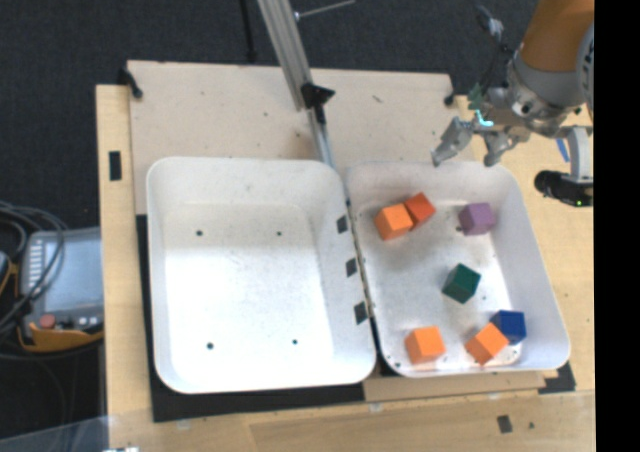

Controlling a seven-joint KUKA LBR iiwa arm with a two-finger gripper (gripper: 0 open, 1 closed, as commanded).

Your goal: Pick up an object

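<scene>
Blocks lie in the right bin (535, 270): orange pair (403, 215), purple (477, 218), green (461, 283), blue (509, 324), two more orange. My gripper (470, 148) hangs above the bin's far rim, fingers apart, holding nothing.

No legible text, labels, brands, numbers or signs were found on any surface in the camera view. The device (62, 280) far left of the gripper (470, 148) has a screen, but its contents are too blurred to read.
</scene>
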